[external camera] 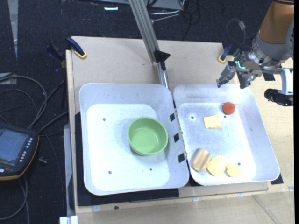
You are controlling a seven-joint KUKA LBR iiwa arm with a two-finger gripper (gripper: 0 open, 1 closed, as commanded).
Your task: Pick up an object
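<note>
Overhead, the fingers (235,78) hung spread and empty above the right bin's (261,125) far rim. Nearest below sat a small red ball (228,108) (round, tomato-like), beside a yellow block (213,122); bare floor lay around both. The arm's upper part was cut off.

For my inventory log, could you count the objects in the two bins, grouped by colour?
Green: 1, the bowl in the left bin.
Red: 1, the small ball.
Yellow: 3, the flat piece, the round piece, the small piece.
Tan: 1, the bread roll.
Total: 6.
</note>
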